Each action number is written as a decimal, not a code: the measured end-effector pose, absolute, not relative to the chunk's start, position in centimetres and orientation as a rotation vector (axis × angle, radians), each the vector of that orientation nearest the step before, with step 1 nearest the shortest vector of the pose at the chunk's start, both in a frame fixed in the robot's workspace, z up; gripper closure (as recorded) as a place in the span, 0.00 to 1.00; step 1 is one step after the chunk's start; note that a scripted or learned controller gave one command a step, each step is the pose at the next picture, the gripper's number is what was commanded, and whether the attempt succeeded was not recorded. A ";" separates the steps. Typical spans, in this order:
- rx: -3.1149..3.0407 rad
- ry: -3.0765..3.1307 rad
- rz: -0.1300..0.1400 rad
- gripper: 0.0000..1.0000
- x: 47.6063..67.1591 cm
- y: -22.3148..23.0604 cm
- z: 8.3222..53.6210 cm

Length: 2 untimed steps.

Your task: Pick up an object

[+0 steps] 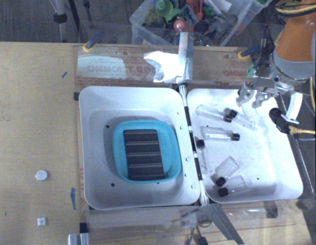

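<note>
On the table [30, 111] the left bin [96, 106] holds a blue tray [170, 152] with a dark ribbed block [143, 154] lying in it. The right bin [280, 172] has clear vials with black caps scattered in it: one [215, 114] near the top, one [221, 135] just below it, and more [226, 175] near the front wall. The pincer [252, 97] hangs over the right bin's upper right corner, near the top vial; I cannot tell whether it is apart or together.

Clear glossy vials [220, 135] (black caps) lie in smooth white plastic bins [91, 137]; the blue tray [170, 152] looks matt.
</note>
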<state>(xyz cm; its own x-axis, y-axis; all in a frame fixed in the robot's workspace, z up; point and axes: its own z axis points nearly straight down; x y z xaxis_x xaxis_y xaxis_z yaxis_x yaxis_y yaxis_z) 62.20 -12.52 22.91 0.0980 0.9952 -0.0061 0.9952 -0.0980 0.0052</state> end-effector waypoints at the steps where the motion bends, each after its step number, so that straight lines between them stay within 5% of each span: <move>1: 2.318 2.102 0.000 1.00 62.3 -12.6 23.9; 2: 2.376 2.051 0.001 1.00 66.3 -8.2 21.6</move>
